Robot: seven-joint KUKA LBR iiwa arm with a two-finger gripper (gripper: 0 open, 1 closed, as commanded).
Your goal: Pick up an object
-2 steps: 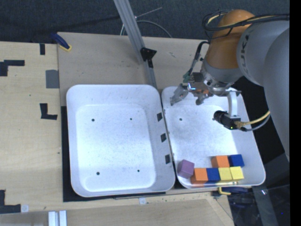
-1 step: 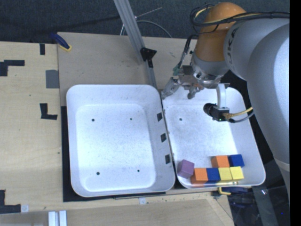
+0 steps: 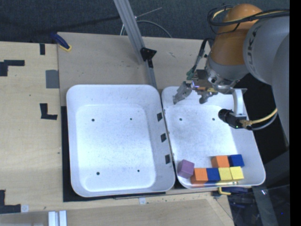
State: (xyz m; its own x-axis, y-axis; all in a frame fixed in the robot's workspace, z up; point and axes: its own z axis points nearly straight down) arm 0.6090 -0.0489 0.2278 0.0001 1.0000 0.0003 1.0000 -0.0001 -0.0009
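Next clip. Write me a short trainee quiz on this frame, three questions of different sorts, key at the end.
1. True or false: the blocks lie in the left bin.
2. Which block sits furthest left? A) purple block B) yellow C) blue
3. Fill in: the tool hangs over the right bin's ____ end, away from the blocks.

Key: 1 false; 2 A; 3 far.
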